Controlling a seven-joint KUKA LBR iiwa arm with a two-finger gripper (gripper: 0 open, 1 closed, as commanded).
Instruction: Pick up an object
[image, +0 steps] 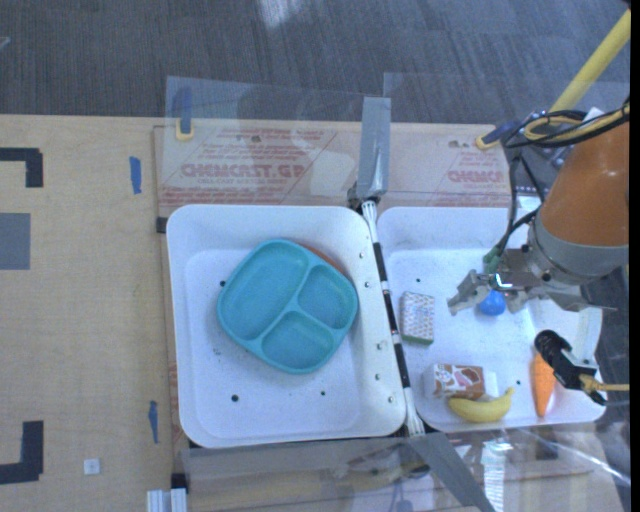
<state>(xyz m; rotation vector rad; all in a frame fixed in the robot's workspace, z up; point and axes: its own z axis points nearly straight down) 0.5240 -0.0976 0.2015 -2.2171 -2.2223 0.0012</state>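
Nearest the lower edge of the right bin (400, 240) we see a banana (482, 404) lying flat, with a small red-and-white packet (459, 379) touching it just above, and a carrot (541, 386) to their right, partly under a black part of the arm. A little further up, a patterned box (417, 316) sits close to the divide between the two bins. Beyond that we find our tool (480, 293), lowered over a small blue object (491, 305) in the middle of the right bin. Its grey fingers (466, 295) are spread apart, and the blue thing sits just beside and below them, not clearly between them, so we count the tool as released and grasping nothing.

In the left bin (190, 330) a teal divided plate (288, 305) rests on something reddish, well apart from the tool.

We judge the step in hand to be the approach: the tool is down at the blue object and the grasp is not yet made. The next move calls for centring the fingers around that object, settling lower if needed, and closing firmly before lifting. It looks small and rounded, so we would expect it to slip sideways if the fingers close off-centre.
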